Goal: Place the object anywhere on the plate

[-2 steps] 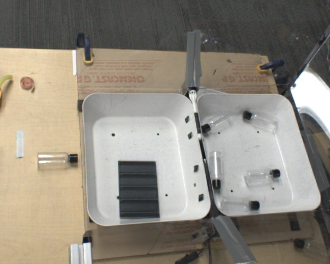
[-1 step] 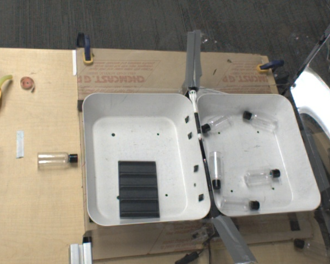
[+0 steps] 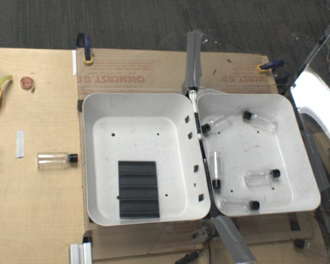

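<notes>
Seemingly light, stiff and slippery, a clear vial (image 3: 261, 177) is seen at 4 o'clock in the right bin (image 3: 297, 147), best gripped across its barrel. The black plate (image 3: 137, 190) is set at 6 o'clock in the left bin (image 3: 93, 147). The gripper's state cannot be told.

The left bin (image 3: 99, 147) holds a black ribbed plate (image 3: 138, 189), lying flat near its front wall. In the right bin (image 3: 297, 164) lie clear vials (image 3: 214, 169) with black caps, well apart from each other. One more vial (image 3: 56, 159) lies on the bench (image 3: 38, 213), left of both bins.
</notes>
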You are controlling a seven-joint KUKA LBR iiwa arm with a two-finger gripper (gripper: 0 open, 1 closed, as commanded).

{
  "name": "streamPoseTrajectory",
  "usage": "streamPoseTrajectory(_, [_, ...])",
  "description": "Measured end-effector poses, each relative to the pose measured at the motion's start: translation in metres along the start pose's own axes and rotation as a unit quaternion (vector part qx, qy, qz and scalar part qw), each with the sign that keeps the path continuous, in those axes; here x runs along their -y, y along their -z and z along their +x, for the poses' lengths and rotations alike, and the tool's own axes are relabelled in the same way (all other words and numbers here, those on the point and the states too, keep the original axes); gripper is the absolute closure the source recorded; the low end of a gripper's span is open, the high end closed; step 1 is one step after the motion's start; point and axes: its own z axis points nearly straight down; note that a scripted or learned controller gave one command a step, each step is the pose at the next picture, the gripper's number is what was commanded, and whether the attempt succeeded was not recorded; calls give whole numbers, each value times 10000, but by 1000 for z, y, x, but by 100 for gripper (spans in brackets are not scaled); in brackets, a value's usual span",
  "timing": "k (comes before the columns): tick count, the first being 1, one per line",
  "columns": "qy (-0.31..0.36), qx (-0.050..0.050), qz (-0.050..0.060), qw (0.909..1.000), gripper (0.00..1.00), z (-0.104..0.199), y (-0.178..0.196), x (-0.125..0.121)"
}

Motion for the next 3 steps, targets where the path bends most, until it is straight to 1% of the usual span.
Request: streamPoseTrajectory(3, [-4, 2, 0, 10000, 0, 0, 0, 0])
